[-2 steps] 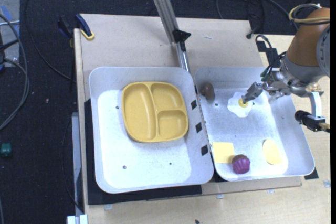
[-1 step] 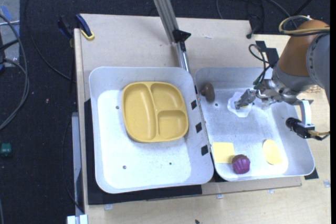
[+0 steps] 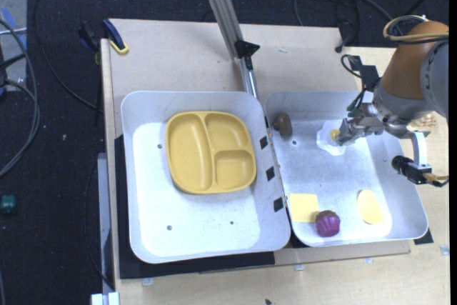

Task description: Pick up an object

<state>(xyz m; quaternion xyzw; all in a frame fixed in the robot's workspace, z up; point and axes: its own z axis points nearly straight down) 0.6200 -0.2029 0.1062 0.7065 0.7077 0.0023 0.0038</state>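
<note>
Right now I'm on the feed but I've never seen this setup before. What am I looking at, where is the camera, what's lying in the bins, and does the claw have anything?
You are looking down at a slant from one fixed camera above a bench. The grey and orange arm is the robot, reaching in from the right. Its claw is low in the right bin, over a small white and yellow object. I cannot tell from here whether it has hold of it.

The left bin holds a yellow divided plate. In the right bin there are also a brown lump near the top left corner, a pale yellow square block, a purple piece beside the block, and a pale yellow oval farther right.
</note>
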